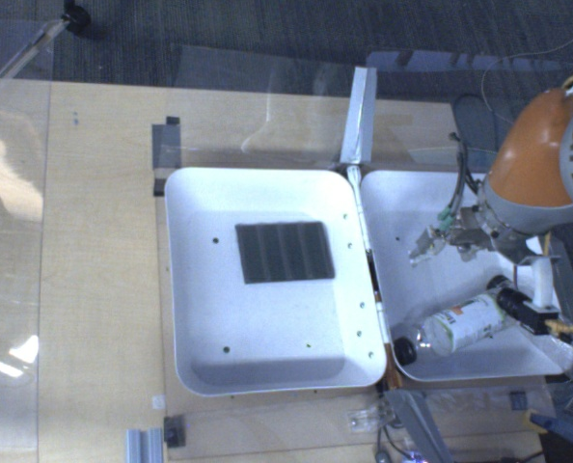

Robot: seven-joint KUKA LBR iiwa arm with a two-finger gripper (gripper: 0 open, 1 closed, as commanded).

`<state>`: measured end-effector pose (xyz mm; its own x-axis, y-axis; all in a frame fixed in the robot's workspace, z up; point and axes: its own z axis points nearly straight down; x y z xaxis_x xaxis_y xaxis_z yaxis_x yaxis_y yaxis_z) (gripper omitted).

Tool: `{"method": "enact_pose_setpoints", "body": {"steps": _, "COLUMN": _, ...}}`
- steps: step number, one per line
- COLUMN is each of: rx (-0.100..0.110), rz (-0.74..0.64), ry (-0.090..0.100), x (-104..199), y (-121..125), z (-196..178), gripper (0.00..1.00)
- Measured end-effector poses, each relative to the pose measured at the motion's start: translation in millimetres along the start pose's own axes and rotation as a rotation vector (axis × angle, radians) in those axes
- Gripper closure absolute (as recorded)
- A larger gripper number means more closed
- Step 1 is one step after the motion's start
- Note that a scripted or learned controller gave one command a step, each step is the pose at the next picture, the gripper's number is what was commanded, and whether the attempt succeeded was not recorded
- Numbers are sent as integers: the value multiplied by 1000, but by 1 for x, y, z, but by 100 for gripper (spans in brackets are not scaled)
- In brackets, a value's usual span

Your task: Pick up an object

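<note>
A clear plastic bottle (pixel 457 326) with a white and green label and a black cap lies on its side near the front of the right bin (pixel 402 210). Its cap points to the front left corner. My gripper (pixel 433 241) hangs over the middle of the right bin, pointing left, a short way behind the bottle and apart from it. Nothing shows between its tips. A dark grey ribbed rectangular pad (pixel 285 252) lies flat in the middle of the left bin (pixel 195 287).
The two bins meet at a raised divider (pixel 368 258). The grey arm with its orange band (pixel 537 162) comes in over the right bin's right side. A metal bracket (pixel 359 114) stands behind the bins on the wooden bench.
</note>
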<state>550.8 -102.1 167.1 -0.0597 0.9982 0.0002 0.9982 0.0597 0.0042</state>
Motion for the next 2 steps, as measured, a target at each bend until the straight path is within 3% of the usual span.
{"method": "enact_pose_setpoints", "body": {"steps": 1, "rx": -4, "rz": 3, "ry": -4, "x": -91, "y": -32, "z": -35, "gripper": 0}}
{"method": "enact_pose_setpoints", "body": {"steps": 2, "rx": -15, "rz": -7, "ry": -11, "x": -103, "y": -65, "z": 76, "gripper": 0}}
